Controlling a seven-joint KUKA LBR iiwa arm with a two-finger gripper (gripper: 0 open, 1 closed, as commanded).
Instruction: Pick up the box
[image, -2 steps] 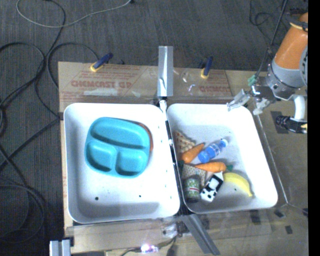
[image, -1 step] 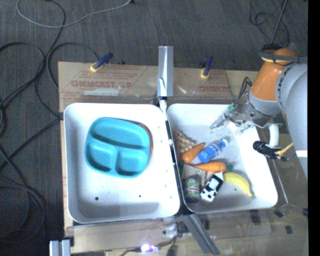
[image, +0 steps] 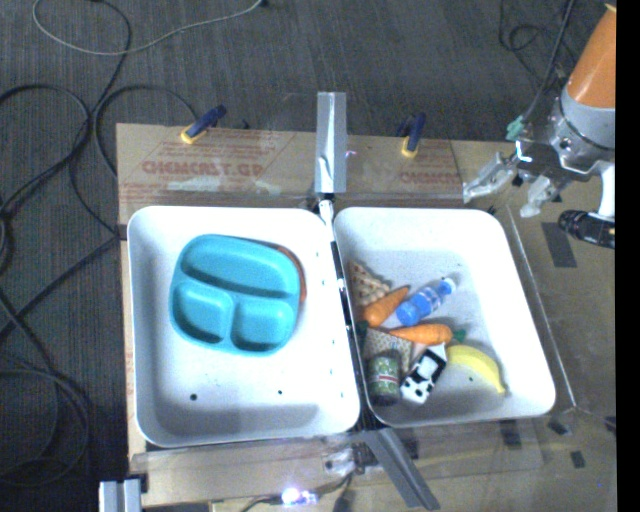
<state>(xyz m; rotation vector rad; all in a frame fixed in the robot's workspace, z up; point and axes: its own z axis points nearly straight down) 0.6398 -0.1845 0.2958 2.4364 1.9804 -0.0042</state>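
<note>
Pincer hovers spread wide and empty past the right bin's far corner, so it's still the approach, with the black-and-white box waiting near the bin's front among clutter, demanding a careful descent.

Faint red print on cardboard sheet behind bins, upside down, too blurred to read
</note>
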